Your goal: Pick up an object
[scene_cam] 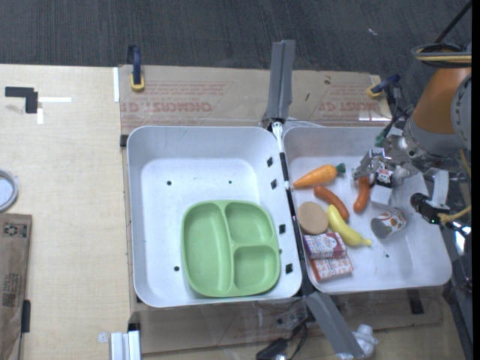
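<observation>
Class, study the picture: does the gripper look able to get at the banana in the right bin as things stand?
Probably yes. The banana lies uncovered in the right bin, though the round cookie and the sausage crowd its left end. The gripper hovers nearby, above the bin.

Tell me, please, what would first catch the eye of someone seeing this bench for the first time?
Probably the green divided plate, lying alone in the left bin toward its near edge. Next comes the cluster of toy food in the right bin: an orange carrot at the top, with a yellow banana below it. The arm's claw sits over that bin's far right side, beside a small orange piece.
</observation>
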`<state>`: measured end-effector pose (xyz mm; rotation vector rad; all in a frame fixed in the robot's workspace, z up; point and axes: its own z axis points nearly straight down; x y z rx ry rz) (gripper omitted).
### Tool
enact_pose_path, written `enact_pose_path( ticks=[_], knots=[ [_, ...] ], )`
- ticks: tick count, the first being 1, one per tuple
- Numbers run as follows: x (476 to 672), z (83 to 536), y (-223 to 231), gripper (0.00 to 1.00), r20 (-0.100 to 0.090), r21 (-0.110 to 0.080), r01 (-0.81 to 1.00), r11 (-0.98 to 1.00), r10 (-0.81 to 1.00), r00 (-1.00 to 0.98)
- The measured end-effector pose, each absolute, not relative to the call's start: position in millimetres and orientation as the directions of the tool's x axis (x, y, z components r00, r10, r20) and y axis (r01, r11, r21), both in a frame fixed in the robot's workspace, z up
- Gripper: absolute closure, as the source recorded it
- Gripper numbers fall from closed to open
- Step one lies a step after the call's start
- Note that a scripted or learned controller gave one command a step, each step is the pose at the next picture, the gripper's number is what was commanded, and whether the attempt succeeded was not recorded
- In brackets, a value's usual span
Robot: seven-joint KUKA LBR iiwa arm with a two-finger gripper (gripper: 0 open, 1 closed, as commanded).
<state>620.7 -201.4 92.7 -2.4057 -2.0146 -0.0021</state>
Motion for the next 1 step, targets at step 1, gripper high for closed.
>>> enact_pose_path(
  ticks=[1],
  knots=[
    [622.5, 105.8, -203.6, 1.00, 0.000, 0.005, 0.985, -0.174, 0.985, 0.174]
  ],
)
